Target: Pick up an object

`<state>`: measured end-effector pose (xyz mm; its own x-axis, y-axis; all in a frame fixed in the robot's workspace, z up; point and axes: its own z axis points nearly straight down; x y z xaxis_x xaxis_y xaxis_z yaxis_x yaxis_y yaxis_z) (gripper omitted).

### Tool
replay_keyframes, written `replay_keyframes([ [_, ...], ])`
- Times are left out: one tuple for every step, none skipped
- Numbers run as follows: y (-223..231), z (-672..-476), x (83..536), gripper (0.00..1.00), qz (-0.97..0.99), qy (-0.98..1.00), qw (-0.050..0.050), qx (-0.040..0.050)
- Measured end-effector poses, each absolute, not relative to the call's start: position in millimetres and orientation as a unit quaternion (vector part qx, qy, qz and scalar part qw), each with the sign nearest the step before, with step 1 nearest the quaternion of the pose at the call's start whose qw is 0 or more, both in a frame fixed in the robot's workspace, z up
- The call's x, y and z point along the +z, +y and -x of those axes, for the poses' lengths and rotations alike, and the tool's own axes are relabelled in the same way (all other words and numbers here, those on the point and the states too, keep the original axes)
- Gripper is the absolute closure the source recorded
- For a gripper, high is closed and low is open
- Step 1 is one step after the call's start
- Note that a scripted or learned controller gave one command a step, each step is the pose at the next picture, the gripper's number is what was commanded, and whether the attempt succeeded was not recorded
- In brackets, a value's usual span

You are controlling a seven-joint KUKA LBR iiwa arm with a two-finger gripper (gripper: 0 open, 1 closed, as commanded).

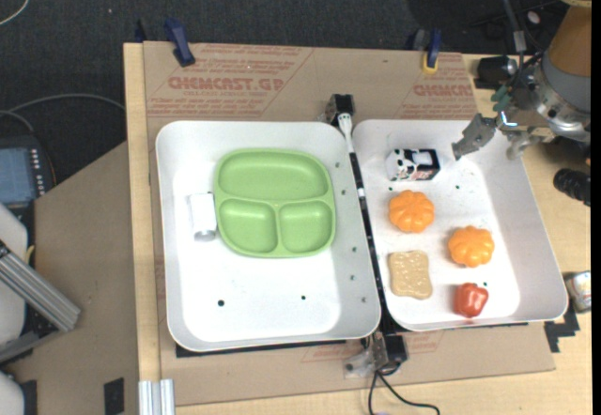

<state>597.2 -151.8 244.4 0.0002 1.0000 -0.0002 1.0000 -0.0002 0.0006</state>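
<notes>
Looking at the upper right of the frame, we see the gripper (488,130) hanging over the top right corner of the right bin (526,216); its two fingers stand apart and nothing is between them, so we judge it is open and carries nothing yet. We think it is placed there because the objects to pick lie in this bin, just below and to the left of it; the nearest one is the small cow toy (414,163), black and white, lying near the top of the bin.

Under the cow toy is a small orange pumpkin (411,211), round and ribbed; a second pumpkin (470,246) lies to the right and lower. At the bottom of the bin we see a slice of toast (410,273), flat and pale brown, and a red pepper (470,299) beside it. These things lie apart from each other, which probably leaves room for the fingers.

The left bin (178,216) holds a green divided plate (275,202) in the middle and a small white object (202,214) touching its left edge; both bins sit on the bench (235,75).
</notes>
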Motion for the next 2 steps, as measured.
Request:
replay_keyframes([
  [-71, -551.7, 253, 0.00, -0.704, 0.710, -0.003, 0.0002],
  [-27, -507.5, 324, 0.00, -0.705, 0.709, 0.002, 0.0027],
])
